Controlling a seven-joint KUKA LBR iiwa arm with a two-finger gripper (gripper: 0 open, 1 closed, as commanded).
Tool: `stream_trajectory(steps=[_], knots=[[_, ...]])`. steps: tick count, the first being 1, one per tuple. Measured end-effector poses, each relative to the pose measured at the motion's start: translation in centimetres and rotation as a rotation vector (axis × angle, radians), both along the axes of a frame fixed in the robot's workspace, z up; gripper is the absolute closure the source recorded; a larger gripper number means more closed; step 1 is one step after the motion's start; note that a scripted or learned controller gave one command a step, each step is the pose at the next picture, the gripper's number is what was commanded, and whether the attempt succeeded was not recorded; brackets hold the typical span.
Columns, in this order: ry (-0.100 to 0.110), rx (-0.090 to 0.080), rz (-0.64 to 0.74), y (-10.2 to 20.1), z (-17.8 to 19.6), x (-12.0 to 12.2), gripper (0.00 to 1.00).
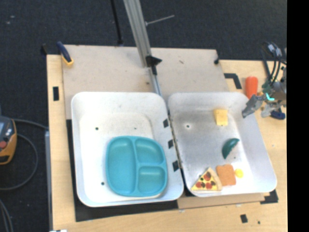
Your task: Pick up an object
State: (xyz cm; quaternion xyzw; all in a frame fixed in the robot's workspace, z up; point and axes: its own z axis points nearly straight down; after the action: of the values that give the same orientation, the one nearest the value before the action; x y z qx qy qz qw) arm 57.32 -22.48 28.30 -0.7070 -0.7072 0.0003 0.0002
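— What can we pick from?

— Five things, all in the right bin (251, 144). A yellow block (220, 116) lies near the far end. A green piece (230, 147) lies midway along, closer to the right wall. At the near end we see a pizza slice (206, 181) touching an orange block (226, 175), with a small yellow bit (238, 173) just beside that block on its right.

— And the gripper (248, 108)?

— It hangs at the bin's far right rim, to the right of the yellow block and apart from it. We cannot tell whether it is open or closed; it is too small and blurred at the frame's edge. The orange band (251, 86) shows just behind it.

— What about the other bin?

— The left bin (96, 110) holds a blue plate (136, 166) with three compartments, lying flat toward its near right corner.

— Anything else around?

— Both bins sit on the bench (120, 71). A metal post (137, 25) rises at a slant from behind the gap between the bins, and a blue and yellow clamp (65, 53) sits at the bench's far left corner.
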Motion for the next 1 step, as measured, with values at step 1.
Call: stream_trajectory(steps=[1], knots=[[-0.003,-0.001,0.000,0.00,0.12,0.06,0.00]])
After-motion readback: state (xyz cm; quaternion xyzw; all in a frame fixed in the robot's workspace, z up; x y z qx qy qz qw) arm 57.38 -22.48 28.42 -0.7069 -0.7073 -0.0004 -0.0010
